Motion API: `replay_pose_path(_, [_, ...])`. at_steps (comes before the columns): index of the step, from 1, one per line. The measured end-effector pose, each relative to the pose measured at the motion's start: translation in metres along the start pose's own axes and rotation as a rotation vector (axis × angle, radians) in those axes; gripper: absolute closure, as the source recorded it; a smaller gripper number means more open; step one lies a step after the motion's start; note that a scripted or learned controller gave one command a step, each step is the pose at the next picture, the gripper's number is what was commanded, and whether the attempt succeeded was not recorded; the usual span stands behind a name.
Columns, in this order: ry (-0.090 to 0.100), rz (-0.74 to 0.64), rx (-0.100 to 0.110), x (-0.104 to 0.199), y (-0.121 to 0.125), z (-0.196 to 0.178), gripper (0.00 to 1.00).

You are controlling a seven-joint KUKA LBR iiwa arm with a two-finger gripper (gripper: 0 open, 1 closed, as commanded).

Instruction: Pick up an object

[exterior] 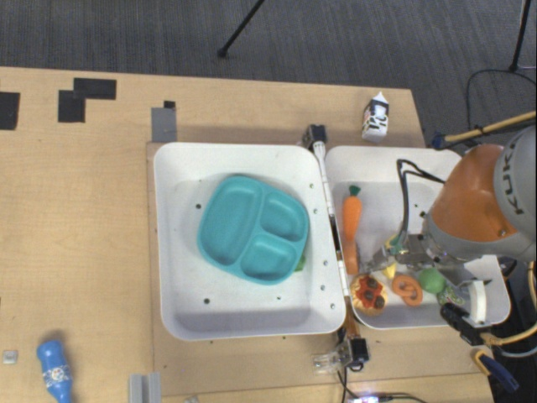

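Observation:
The right bin [377,183] holds toy food: an orange carrot with a green top [351,212] along its left side, a pizza-like round piece [368,293] at the front left, an orange slice-shaped piece [408,289] and a green round piece [432,280] beside it. A small yellow piece [389,269] lies just above them. My gripper [401,256] hangs low over this cluster, under the orange band of the arm [470,204]. The wrist hides its fingertips.
The left bin [180,309] carries a teal divided plate [256,229] with something green peeking from under its right edge. A small milk carton [377,116] stands on the bench behind the right bin. A blue object [54,369] lies at the bench's front left.

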State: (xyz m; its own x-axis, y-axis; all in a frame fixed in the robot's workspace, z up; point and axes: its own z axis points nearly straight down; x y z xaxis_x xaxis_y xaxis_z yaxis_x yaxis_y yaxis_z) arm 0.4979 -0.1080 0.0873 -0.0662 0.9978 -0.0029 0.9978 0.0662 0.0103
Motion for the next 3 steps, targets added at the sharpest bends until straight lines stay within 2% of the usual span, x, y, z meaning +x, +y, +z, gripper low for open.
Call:
replay_pose_path(1, [-0.001, -0.001, -0.005, 0.0, 0.002, -0.011, 1.0])
replay_pose_path(2, [0.004, -0.44, 0.005, 0.05, 0.044, -0.097, 1.0])
replay_pose_path(3, [0.002, -0.36, 0.005, 0.004, 0.06, -0.155, 1.0])
